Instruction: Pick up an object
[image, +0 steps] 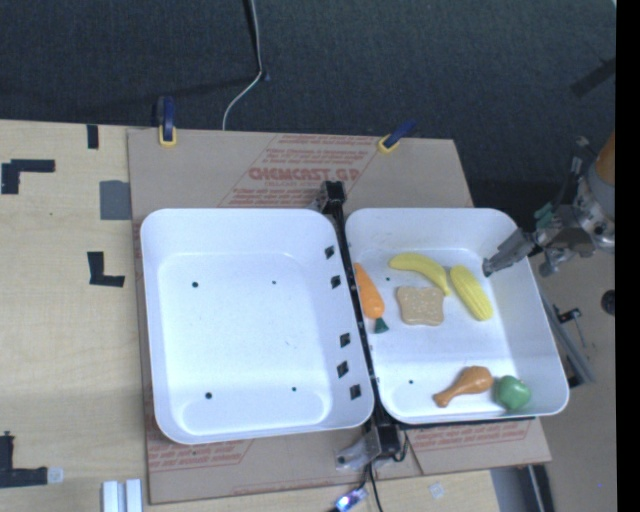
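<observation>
The right bin (440, 216) holds several toy foods. An orange carrot (368, 290) lies along its left wall. A yellow banana (420, 269), a corn cob (471, 292) and a tan bread slice (421, 306) sit together in the middle. At the front lie a chicken drumstick (463, 385) and a green pepper (513, 393). My gripper (517, 267) hangs over the bin's right rim, just right of the corn cob. Its fingers stand apart with nothing between them.
The left bin (240, 320) sits beside the right one, with a black clip strip (345, 300) along the shared wall. Both rest on a cardboard sheet (300, 175) held by clamps. Arm hardware stands off the bench at the right.
</observation>
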